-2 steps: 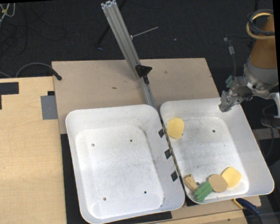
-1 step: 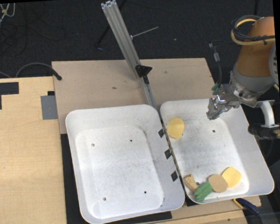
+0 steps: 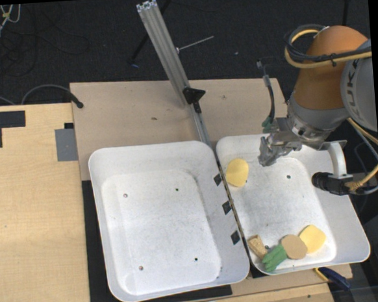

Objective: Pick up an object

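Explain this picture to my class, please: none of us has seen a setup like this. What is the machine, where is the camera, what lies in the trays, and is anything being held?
The machine is a robot arm, grey with an orange band, reaching in from the right. At its end is a gripper, the part meant for grasping. It hangs over the upper part of the right bin; nothing can be seen held in it.

The camera is fixed above the bench and looks down at a slant on two shallow white bins, side by side.

In the right bin, a yellow round piece lies near the top left corner. Along the bottom edge sits a cluster: a small tan block, a green piece, a tan disc and another yellow piece. The left bin is beside it.

The job is to pick up one object.
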{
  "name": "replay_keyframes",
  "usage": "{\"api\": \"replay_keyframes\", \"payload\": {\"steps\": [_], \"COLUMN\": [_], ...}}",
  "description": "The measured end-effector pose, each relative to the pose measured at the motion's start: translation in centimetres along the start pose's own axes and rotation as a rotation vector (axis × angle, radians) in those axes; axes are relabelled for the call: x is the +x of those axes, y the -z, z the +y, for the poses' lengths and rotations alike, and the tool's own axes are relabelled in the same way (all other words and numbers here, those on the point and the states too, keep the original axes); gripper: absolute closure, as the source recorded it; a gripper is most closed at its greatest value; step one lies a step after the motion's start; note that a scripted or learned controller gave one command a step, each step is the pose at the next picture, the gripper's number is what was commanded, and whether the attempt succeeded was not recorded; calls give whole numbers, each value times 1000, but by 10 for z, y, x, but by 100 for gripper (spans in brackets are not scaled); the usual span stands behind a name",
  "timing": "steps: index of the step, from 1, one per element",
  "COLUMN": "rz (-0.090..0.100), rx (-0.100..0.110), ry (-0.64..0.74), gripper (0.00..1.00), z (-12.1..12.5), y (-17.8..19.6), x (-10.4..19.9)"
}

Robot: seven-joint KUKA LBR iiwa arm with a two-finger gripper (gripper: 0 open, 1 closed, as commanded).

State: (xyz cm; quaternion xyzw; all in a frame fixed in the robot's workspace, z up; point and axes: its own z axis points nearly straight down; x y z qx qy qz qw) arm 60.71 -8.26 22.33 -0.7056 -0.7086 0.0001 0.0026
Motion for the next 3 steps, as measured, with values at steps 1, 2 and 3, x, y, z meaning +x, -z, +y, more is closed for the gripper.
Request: {"api": "replay_keyframes", "payload": {"steps": [1,2,3], "rz": [-1,-1,-1], "rx": [2,3,3], "ry": [-1,-1,-1], "gripper": [100,100,100], "z": [-17,-36,-56], "y": [-9,-13,-10], "x": [52,105,146]}}
